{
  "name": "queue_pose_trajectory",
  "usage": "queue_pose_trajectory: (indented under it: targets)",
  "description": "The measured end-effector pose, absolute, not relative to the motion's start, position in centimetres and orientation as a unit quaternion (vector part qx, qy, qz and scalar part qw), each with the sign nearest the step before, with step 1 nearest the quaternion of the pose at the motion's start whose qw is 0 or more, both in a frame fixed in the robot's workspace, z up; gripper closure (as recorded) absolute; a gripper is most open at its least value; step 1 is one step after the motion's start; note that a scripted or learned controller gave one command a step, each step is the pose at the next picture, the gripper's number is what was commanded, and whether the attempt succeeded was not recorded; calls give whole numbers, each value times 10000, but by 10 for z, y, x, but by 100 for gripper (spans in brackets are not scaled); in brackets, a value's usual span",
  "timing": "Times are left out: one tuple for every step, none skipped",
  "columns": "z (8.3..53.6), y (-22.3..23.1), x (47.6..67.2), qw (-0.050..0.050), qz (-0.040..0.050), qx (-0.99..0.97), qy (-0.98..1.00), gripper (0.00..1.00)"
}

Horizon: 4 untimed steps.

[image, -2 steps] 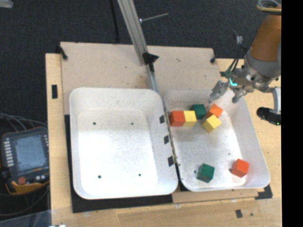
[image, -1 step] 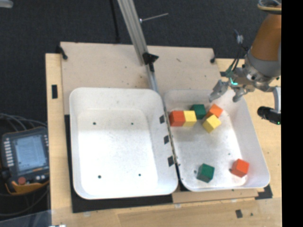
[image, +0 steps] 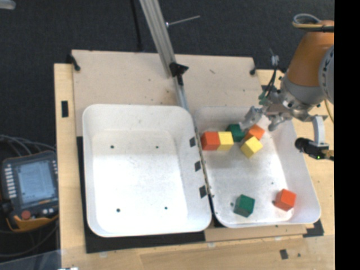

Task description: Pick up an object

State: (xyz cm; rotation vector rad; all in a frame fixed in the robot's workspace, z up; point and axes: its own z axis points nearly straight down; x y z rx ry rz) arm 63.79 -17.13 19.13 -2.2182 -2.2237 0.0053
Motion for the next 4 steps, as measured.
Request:
queue_pose_trajectory:
  targets:
    - [138, -181, 644, 1, 19, -7073, -7069, 0]
    - [138, -182, 648, -82, -34, -7073, -7069, 0]
    - [147, -183, 649, -95, -37, -7072, -7069, 100]
    - [210, -190, 654, -39, -19, -7063, -7079, 100]
